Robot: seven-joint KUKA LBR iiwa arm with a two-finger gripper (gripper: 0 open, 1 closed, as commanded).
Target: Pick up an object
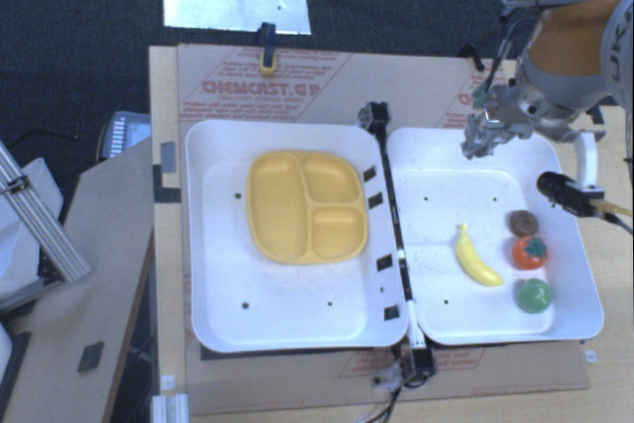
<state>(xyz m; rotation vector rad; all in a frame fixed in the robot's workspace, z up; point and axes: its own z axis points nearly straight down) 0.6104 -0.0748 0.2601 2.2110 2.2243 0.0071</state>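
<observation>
In the right bin (446, 322) lie a yellow banana (475, 258), a brown round item (523, 223), a red-orange tomato-like fruit (529, 253) and a green round fruit (534, 295). The last three line up along the bin's right side, with the banana to their left. My gripper (478, 146) hangs over the bin's far edge, well above and behind the banana, with nothing seen between its fingers. The arm's grey body and orange band rise to the upper right.
The left bin (213, 312) holds a yellow divided plate (305, 206). A black divider strip (388, 223) runs between the bins. A black cylinder (563, 190) juts over the right bin's right rim. A yellow clamp (267, 50) sits on the cardboard behind the bins.
</observation>
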